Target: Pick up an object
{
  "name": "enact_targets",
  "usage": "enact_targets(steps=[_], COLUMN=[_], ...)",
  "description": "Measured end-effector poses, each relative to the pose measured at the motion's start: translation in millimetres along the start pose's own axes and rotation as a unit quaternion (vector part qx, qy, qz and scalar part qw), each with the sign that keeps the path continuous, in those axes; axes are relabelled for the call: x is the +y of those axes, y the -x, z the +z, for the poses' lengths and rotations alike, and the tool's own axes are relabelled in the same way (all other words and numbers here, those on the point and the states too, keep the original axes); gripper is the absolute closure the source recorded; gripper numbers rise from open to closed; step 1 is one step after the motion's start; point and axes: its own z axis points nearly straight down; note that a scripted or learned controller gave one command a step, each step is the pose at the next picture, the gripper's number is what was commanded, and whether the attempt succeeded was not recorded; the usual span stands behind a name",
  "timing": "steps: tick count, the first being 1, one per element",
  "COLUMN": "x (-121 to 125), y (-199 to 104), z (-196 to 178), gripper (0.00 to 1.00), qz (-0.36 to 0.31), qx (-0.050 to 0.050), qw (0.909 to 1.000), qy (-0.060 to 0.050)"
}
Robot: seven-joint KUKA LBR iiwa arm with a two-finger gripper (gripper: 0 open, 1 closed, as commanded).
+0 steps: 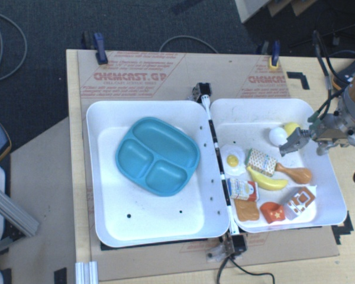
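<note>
My gripper [307, 145] hangs over the far right part of the right bin [325, 215], its two fingers spread open with nothing between them. One fingertip [289, 146] is just right of a white ball [277, 135] and below a yellow piece [291, 127]. Below the gripper lie a drumstick [293, 172], a banana [268, 180] and a checkered packet [261, 161]. Further toward the near side are a fried egg [233, 159], a small carton [242, 188], a toast slice [246, 209], a red piece [273, 212] and a red-and-white box [300, 200].
A blue divided plate [158, 155] lies in the left bin [106, 218]. A black-edged divider [216, 158] separates the two bins. Cables and the arm [349, 99] stand at the right edge.
</note>
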Motion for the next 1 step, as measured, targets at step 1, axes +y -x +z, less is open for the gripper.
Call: enact_targets(steps=[1], x=[6.4], y=[-25.3], z=[152.4], gripper=[0.00], qz=[-0.001], qx=[0.002], qw=[1.0000], qy=[-0.006])
